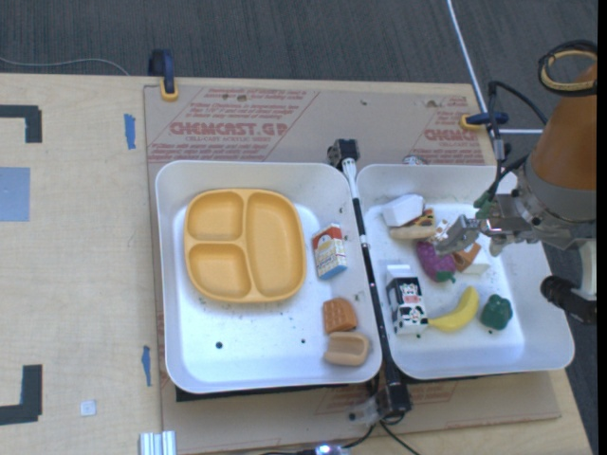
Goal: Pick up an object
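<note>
My gripper [462,238] hangs low over the middle of the right bin [541,349], reaching in from the right. It is right above a purple toy [437,261] and close to a small orange piece [466,257]; I cannot tell whether it touches either. Around it lie a white piece [402,208], a bun-like toy [417,228], a yellow banana [456,312], a green broccoli-like toy [495,311] and a black-and-white carton [408,304].
The left bin [175,282] bears a yellow divided plate [246,245], a small blue-and-red carton [329,252], a brown bread piece [340,315] and a tan bun [346,350]. A black clamp [343,152] sits at the back between the bins.
</note>
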`<state>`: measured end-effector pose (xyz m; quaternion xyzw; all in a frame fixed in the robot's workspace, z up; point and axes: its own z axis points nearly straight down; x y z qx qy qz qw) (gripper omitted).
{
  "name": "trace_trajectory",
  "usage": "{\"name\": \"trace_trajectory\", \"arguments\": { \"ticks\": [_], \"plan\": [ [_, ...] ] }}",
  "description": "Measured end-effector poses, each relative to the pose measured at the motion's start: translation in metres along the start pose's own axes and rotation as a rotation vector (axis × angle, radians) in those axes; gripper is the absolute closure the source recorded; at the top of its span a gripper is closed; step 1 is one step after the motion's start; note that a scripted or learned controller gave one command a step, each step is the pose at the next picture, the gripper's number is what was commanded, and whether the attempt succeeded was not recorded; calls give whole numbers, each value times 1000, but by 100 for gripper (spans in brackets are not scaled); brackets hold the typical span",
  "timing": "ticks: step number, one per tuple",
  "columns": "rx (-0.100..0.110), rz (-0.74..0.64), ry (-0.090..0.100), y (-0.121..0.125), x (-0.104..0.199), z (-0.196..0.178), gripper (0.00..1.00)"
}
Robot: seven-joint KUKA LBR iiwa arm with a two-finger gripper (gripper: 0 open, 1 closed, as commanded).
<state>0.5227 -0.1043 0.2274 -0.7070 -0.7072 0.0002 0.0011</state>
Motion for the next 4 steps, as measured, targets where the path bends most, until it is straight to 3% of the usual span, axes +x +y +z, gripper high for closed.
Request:
{"name": "trace_trajectory", "arguments": {
  "ticks": [1, 2, 3, 4],
  "plan": [
    [-4, 1, -2, 43, -30, 110, 0],
    [-7, 0, -2, 52, -23, 138, 0],
    [-14, 3, -8, 53, -25, 127, 100],
    [-4, -1, -1, 34, 31, 42, 100]
  ]
}}
